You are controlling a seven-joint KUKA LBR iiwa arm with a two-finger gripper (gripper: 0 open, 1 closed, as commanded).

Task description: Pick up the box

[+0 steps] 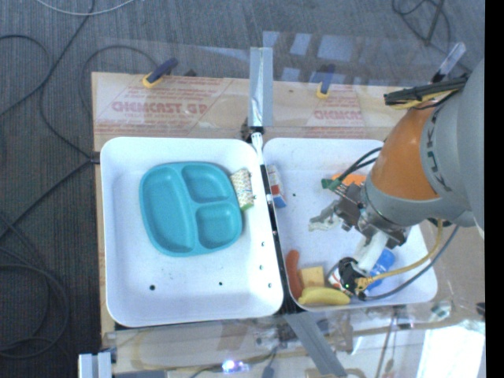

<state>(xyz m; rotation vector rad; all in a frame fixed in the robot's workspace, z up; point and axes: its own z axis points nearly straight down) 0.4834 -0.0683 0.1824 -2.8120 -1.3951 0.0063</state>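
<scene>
Box [273, 186], a small slim carton printed white, red and blue, lies against the left wall of the right bin [315, 154]; the gripper [323, 220] hangs apart from it over the bin's middle; whether it is wide or narrow I cannot tell. The wall probably leaves little room on that side, so a descent could strike the rim or tip the carton; its smooth flat faces may slip; the curved yellow banana [323, 296] and tan block [313, 276] lie well clear.

Single fixed camera above the bench [181, 105], looking down aslant, both bins [126, 290] framed
</scene>
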